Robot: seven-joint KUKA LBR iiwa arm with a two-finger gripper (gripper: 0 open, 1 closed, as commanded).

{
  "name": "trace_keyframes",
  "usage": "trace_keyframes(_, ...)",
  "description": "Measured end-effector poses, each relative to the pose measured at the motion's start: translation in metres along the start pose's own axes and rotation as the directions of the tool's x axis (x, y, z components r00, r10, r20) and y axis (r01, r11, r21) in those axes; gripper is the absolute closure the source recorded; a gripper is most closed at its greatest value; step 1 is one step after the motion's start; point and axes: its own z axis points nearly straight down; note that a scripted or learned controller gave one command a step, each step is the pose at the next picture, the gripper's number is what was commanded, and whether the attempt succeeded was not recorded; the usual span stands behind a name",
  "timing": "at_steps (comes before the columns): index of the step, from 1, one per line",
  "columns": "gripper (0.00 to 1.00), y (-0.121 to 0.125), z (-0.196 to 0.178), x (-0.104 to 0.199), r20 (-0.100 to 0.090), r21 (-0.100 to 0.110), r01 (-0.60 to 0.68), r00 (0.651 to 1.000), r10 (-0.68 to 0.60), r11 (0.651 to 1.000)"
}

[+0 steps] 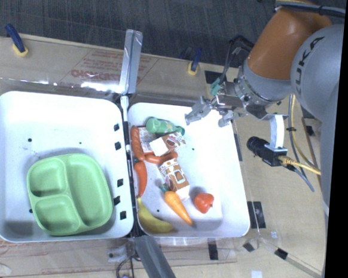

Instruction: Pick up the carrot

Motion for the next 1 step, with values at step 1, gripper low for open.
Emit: trace_keyframes(1,0.00,-0.0381,0.1465,-0.0109,0.000,0.001,-0.194,0.981,0.194,0.981)
